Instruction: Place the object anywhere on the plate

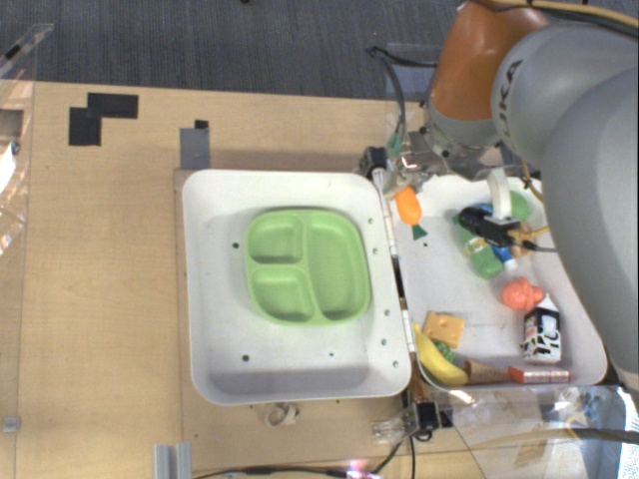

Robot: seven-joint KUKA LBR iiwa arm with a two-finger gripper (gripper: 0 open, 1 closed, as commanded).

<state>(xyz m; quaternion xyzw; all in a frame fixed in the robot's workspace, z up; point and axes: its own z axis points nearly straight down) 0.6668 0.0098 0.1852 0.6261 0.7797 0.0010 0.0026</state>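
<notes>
Arm [559, 98] cut off at right edge; hand [404, 173] fingers too small to tell; right bin [439, 257] partly hidden under arm.

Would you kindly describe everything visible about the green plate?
The plate is light green, plastic-looking, a rounded rectangle split by raised ridges into three compartments: two smaller on the view's left, one larger on the right. It lies flat, slightly turned, near the middle of the left bin. Nothing rests on it, and only the bin floor touches it.

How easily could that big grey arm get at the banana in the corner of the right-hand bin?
Probably yes, though awkwardly. The banana lies exposed from above, but it sits tight in the right bin's near corner, with a cheese wedge touching it. The gripper is over the bin's far end.
</notes>
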